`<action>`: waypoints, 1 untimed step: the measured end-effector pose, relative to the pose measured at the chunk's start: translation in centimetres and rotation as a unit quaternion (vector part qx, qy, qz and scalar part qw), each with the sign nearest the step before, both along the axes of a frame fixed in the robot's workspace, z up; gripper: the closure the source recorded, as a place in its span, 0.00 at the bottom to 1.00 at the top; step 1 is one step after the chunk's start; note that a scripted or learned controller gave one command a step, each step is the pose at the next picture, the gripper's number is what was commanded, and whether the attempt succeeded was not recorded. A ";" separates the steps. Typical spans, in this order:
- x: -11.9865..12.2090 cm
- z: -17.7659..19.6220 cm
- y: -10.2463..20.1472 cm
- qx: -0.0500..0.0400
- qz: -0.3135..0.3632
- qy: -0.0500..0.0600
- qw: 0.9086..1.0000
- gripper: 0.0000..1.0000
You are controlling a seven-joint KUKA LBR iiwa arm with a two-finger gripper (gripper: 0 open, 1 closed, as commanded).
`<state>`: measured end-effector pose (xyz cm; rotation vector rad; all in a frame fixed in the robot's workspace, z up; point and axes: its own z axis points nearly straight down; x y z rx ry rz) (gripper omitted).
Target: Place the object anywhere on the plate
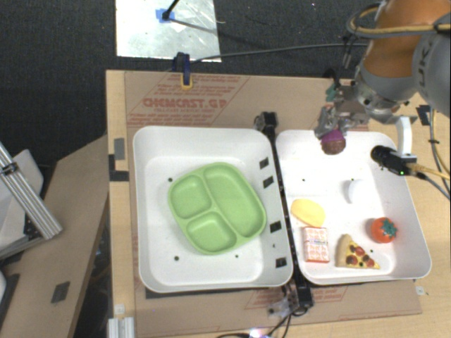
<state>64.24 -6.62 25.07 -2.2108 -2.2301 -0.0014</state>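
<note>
Dark carpet surrounds a cardboard-topped bench [190, 97] that bears two white bins side by side. Farthest left, the left bin [151, 189] holds a green plate [215, 208] with three compartments, lying slightly askew near the bin's middle; nothing lies on it. A black divider runs between the bins.

Across the divider, the right bin [416, 238] holds several toys along its near side: a yellow piece [308, 212], a small red-and-white box [316, 244] just in front of it, a pizza slice [356, 253] beside the box, and a red tomato [382, 229] nearer the right wall. A small white piece [351, 189] lies mid-bin.

At the far edge of this bin, the gripper [333, 134] hangs over the back left corner, and a dark purple, roundish object [333, 143] sits right at its tip. The fingers appear narrowed around the object's top, so it looks held, though the contact is small and blurred. Whether the object is lifted or touching the bin floor cannot be told.

The relation that matters: the plate lies to the left of the gripper and nearer the camera, across the divider. Being roundish, the object has no long axis to align, so the carry seems to call for a leftward, forward sweep high enough to clear the bin walls, ending above any compartment.
</note>
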 end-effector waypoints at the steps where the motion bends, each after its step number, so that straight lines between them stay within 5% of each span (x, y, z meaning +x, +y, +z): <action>1: -1.5 -1.6 4.8 0.000 0.000 0.000 1.000 1.00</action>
